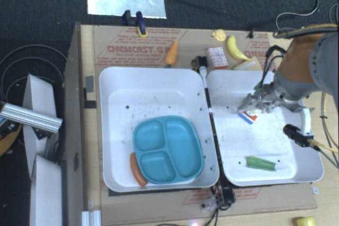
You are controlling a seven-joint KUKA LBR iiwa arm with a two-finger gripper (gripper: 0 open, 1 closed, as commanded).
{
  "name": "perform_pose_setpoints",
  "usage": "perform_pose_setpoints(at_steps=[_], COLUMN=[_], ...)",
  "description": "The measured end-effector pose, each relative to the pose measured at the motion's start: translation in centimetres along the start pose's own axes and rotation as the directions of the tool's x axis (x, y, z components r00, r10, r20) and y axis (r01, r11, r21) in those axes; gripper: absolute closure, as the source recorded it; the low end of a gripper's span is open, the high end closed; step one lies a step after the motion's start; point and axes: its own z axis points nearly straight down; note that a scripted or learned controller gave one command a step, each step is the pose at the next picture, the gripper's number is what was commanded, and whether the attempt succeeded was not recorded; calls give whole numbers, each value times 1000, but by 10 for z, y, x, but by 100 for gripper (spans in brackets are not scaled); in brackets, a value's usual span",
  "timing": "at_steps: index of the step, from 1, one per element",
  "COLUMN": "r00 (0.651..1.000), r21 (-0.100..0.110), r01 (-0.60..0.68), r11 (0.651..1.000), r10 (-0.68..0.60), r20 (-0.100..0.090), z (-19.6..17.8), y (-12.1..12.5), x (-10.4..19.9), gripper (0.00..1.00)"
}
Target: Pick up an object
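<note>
A green stick [261, 163] lies in the right bin [296, 174], well clear of my tool [256, 104]. The card [248, 115] lies just below my tool; grip unclear.

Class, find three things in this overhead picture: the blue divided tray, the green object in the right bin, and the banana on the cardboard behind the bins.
blue divided tray [168, 148]: camera view, on its central ridge.
green object [260, 163]: camera view, mid-body.
banana [235, 48]: camera view, middle of its curve.
</note>
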Motion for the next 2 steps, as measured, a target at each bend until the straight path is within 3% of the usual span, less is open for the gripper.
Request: perform_pose_setpoints(at_steps=[1,2], r00=[1000,1000], r21=[-9,2], r01=[0,-6], r11=[1000,1000], r10=[0,6], r20=[1,1], z=[-17,-37], y=[3,-51], x=[-1,-13], gripper=[100,100])
